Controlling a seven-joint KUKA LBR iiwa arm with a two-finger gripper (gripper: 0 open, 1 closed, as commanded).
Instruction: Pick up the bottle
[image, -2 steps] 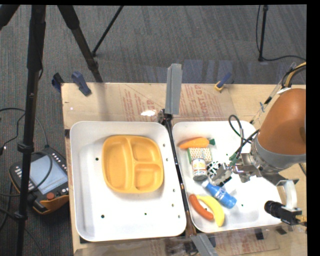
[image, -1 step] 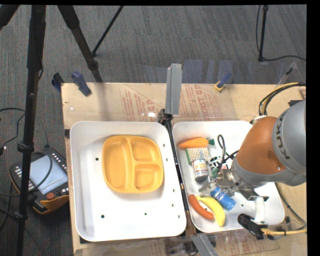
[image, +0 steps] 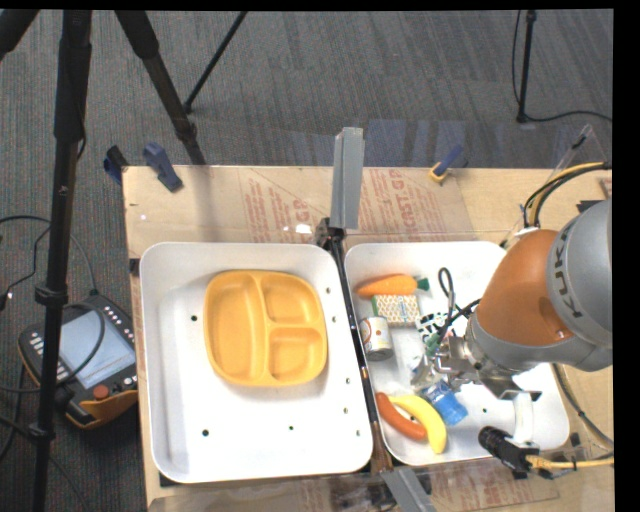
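My gripper (image: 438, 372) is down low in the right bin (image: 470, 255), in its lower middle, under the orange wrist band. A small blue item (image: 451, 409) lies just in front of it, touching or nearly touching; I cannot tell whether this is the bottle. A small cylindrical container with a pale label (image: 377, 337) lies at the bin's left side, apart from the gripper. The arm hides the right half of the bin.
The right bin also holds a carrot (image: 387, 285), a green and white packet (image: 401, 309), a banana (image: 431, 419) and a red sausage (image: 399, 417). In the left bin (image: 170, 400) lies a yellow divided plate (image: 266, 327). A grey post (image: 347, 180) stands behind the bins.
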